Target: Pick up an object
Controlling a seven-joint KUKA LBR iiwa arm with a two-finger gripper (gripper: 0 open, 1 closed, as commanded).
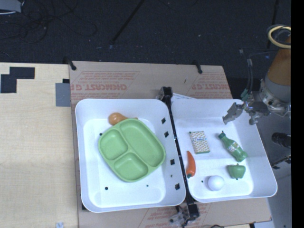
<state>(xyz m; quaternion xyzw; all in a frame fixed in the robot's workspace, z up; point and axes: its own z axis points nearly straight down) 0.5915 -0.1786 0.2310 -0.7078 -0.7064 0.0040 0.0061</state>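
Note:
The right bin [266,184] holds several small things: a green bottle [232,147] lying on its side, a green pepper-like toy [236,171], a white ball [215,183], an orange-red chili-shaped toy [190,164] against the divider, and a small patterned packet [199,142]. My gripper [242,117] hovers over the bin's far right corner, above and just beyond the green bottle. It is open with nothing between its fingers.
The left bin [88,175] carries a green divided plate [131,148] with an orange object [116,118] tucked behind its far edge. A black divider [172,141] runs between the bins. Cardboard [123,82] lies under both.

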